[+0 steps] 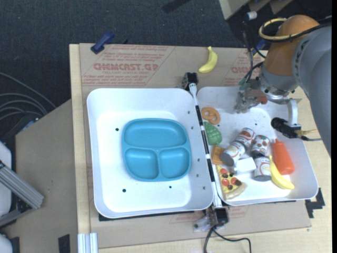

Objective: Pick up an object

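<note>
Pretzel [210, 114] lies at the far-left of the right bin [305, 186], just left of and slightly nearer than the gripper [246, 103], which hangs low over the bin's far end (finger spread cannot be told); cans [243, 143] cluster nearer still.

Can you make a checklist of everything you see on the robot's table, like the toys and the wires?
Surface: brown bench board bearing two white bins side by side.
Job's things: right bin holds a pretzel, green toy, cans, orange bottle, banana, pizza slice.
Clutter: blue divided plate in the left bin; a second banana and blue clip outside the bins.
Grippers: gripper at the right bin's far end, holding nothing visible.
Cables: grey cables on the floor, left.
Surroundings: dark carpet.
</note>
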You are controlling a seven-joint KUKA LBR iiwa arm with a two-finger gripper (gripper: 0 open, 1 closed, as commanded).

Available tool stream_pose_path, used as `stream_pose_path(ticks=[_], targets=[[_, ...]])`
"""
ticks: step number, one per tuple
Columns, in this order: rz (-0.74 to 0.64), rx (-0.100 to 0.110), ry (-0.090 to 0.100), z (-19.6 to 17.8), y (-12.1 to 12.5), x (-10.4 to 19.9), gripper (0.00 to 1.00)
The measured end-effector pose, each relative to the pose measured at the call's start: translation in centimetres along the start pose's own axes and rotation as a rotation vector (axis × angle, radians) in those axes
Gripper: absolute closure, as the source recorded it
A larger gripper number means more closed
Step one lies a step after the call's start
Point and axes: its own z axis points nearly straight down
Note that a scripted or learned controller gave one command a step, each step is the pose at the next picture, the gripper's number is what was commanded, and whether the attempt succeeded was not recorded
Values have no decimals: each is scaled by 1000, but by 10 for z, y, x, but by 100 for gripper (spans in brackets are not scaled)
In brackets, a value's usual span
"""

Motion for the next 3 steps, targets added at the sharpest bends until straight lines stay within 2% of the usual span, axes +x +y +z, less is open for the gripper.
stream_pose_path(ticks=[1,2,3], targets=[[0,0,0,0,0,0,0],[1,2,1,11,-1,1,0],[0,0,0,0,0,1,100]])
